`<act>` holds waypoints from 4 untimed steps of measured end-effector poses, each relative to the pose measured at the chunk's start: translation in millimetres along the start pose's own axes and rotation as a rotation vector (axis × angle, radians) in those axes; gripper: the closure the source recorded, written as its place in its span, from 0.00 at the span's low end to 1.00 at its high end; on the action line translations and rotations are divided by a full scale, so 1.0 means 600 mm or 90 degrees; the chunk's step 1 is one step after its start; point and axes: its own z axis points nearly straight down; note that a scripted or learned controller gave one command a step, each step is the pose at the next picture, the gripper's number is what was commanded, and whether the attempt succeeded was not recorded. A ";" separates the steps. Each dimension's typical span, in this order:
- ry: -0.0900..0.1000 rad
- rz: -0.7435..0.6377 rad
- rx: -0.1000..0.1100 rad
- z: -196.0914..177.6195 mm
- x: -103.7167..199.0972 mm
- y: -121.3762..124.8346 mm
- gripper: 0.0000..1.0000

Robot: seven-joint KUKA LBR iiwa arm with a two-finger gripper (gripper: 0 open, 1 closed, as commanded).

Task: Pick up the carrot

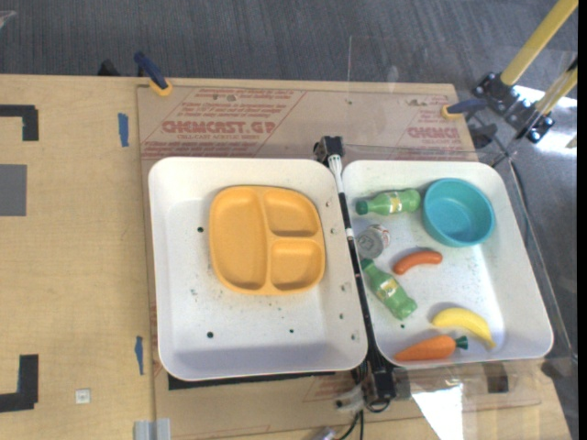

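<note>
The carrot (427, 347) is orange with a small green top at its right end. It lies flat along the near edge of the right bin (523, 291), just below and left of a yellow banana (463, 324).
The right bin also holds a teal bowl (458, 212), two green bottles (389, 203) (388, 289), an orange-red sausage (417, 261) and a small grey can (371, 241). An orange divided tray (267, 239) lies in the left bin (174, 273). A yellow stand (532, 49) rises at the back right.
</note>
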 end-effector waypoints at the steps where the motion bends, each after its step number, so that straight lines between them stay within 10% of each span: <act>1: 0.005 -0.185 -0.011 0.057 0.095 0.066 0.00; 2: 0.003 -0.368 -0.014 0.260 0.095 0.072 0.00; 3: 0.000 -0.569 -0.007 0.061 0.069 0.050 0.00; 4: -0.003 -0.835 -0.019 0.263 0.107 0.079 0.00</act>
